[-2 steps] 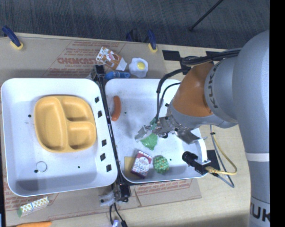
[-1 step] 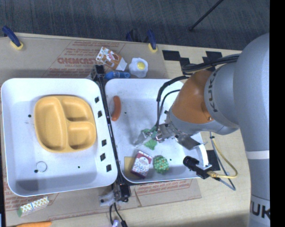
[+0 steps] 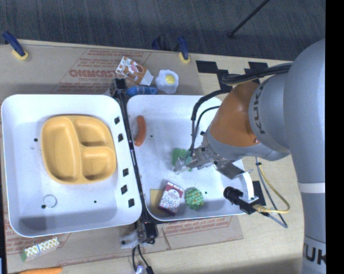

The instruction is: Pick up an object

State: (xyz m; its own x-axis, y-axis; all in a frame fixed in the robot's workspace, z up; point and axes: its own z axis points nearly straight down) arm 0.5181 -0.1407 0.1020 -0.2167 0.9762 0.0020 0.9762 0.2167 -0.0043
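Observation:
My gripper (image 3: pixel 190 160) is low in the middle of the right bin (image 3: pixel 160 104), hanging from the grey arm with the orange band (image 3: pixel 235 121). A small green object (image 3: pixel 178 155) lies right against the gripper's left side, partly covered by it. An orange sausage (image 3: pixel 139 130) lies near the bin's left wall. At the bin's front sit a red and white box (image 3: pixel 171 198), a green knobbly ball (image 3: pixel 195 198) and a yellow piece (image 3: pixel 154 197) half under the box.
The left bin (image 3: pixel 23 210) holds a yellow divided plate (image 3: pixel 79 148). Behind the bins lie a snack packet (image 3: pixel 129 68), a blue item (image 3: pixel 140 90) and a white and yellow toy egg (image 3: pixel 167 80). Black cables (image 3: pixel 198 116) loop above the gripper.

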